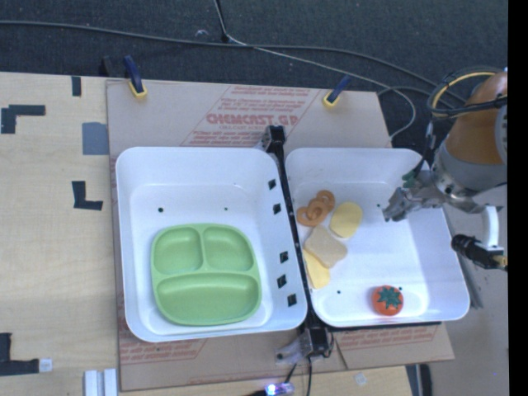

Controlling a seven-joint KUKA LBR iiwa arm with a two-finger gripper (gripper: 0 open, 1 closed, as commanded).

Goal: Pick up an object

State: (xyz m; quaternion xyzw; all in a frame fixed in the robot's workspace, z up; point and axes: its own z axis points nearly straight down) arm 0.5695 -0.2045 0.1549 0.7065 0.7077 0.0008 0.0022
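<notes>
The right white bin holds a brown pretzel, a round yellow chip, a tan bread slice, a yellow cheese wedge and a red tomato near its front wall. My gripper hangs over the bin's right part, a short way right of the yellow chip and apart from it. Nothing shows between its dark fingers. The tomato lies well in front of it.
The left white bin holds a green divided plate. A black divider strip runs between the bins. Both stand on a cardboard sheet held by clamps; cables cross the dark floor behind.
</notes>
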